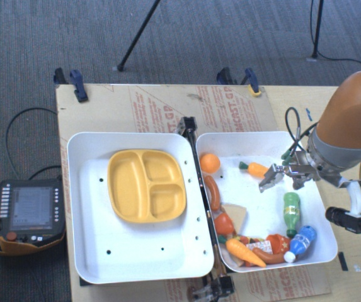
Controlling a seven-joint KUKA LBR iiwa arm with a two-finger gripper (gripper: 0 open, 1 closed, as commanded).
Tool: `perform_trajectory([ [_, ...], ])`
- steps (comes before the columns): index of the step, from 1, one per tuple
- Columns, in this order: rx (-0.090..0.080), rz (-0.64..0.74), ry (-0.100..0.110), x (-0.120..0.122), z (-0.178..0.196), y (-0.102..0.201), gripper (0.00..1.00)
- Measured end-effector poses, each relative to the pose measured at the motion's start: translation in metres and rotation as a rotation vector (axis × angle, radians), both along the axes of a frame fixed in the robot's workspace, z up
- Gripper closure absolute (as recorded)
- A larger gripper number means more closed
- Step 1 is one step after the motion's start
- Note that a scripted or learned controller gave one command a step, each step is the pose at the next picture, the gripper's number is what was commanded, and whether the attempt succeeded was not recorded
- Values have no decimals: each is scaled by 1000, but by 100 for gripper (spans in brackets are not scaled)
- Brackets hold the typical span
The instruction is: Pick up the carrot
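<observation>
Bench [142, 106]: brown board, blue clamps along its far edge, bearing two shallow white bins side by side.
Left bin [92, 257]: holds one item, the yellow tray.
Right bin [243, 142]: holds the toy food and bottles; the arm reaches into it from the right.
Arm [347, 121]: grey body with an orange section, over the right bin's right rim.
Yellow tray [147, 185]: three compartments, lying flat in the left bin's far half.
Pendant [28, 216]: on the floor left of the bench, screen facing up.
Gripper [285, 176]: over the right bin's middle, fingers spread apart, nothing between them; the left fingertip is just beside the small carrot.
Green bottle [292, 212]: lying just below the gripper.
Blue bottle [302, 241]: near corner, white cap toward the front rim.
Carrot [245, 253]: orange, lying along the right bin's front rim among other toy foods.
Small carrot [256, 168]: green-topped, far half of the right bin.
Orange ball [210, 163]: against the right bin's left wall.
</observation>
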State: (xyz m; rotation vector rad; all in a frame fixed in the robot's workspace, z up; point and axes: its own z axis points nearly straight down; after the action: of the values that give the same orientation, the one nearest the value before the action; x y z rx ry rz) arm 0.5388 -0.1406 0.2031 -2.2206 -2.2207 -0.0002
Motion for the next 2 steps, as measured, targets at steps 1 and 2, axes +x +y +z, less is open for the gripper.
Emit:
perform_trajectory([
  [1,0,-330,1,64,-48,-32,0],
  [2,0,-393,4,62,-116,-50,0],
])
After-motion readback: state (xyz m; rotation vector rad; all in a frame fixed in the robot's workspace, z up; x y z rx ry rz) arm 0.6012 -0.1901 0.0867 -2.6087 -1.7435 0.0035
